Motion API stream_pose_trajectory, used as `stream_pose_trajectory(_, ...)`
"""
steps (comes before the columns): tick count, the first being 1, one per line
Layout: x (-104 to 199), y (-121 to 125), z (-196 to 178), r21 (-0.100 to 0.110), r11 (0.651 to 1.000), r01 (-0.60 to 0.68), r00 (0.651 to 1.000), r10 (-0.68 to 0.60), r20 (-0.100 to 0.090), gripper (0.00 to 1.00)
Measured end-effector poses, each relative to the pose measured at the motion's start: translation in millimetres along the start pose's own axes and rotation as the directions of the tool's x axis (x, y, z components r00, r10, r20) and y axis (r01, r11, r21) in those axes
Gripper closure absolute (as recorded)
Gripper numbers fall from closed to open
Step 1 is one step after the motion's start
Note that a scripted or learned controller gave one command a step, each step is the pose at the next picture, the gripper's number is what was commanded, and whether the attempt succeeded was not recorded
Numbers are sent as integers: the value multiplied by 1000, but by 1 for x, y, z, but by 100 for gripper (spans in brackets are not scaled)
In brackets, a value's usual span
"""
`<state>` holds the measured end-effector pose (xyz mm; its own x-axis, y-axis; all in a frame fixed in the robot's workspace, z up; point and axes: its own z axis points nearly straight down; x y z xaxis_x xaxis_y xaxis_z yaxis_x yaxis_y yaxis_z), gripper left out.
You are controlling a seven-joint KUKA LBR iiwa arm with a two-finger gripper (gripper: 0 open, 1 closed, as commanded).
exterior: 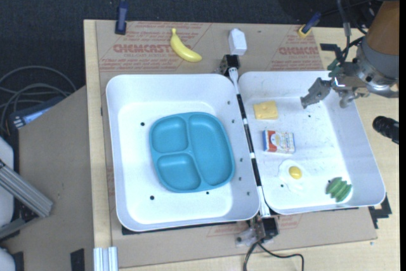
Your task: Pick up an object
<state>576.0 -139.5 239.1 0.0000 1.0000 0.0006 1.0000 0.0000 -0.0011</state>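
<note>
My gripper hangs over the far right part of the right bin, open, with nothing between its fingers. In that bin lie a yellow cheese wedge, a small red, white and blue carton, a toy fried egg and a green ridged piece. The cheese wedge is the nearest, off to the gripper's left. A blue divided plate sits in the left bin.
A yellow banana lies on the cardboard bench top behind the left bin. A white clip and a black fitting sit at the far end of the divider between the bins. Cables lie at the left.
</note>
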Motion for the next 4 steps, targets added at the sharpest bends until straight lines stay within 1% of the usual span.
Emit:
stream_pose_trajectory(1, 37, -14, 68, 1, 1000, 1, 1000, -1, 0, 0)
stream_pose_trajectory(2, 41, 9, 137, 2, 1000, 0, 1000, 0, -1, 0)
stream_pose_trajectory(3, 46, 7, 155, 3, 1000, -1, 1000, 1, -1, 0)
stream_pose_trajectory(4, 46, 7, 145, 1, 1000, -1, 1000, 1, 0, 100)
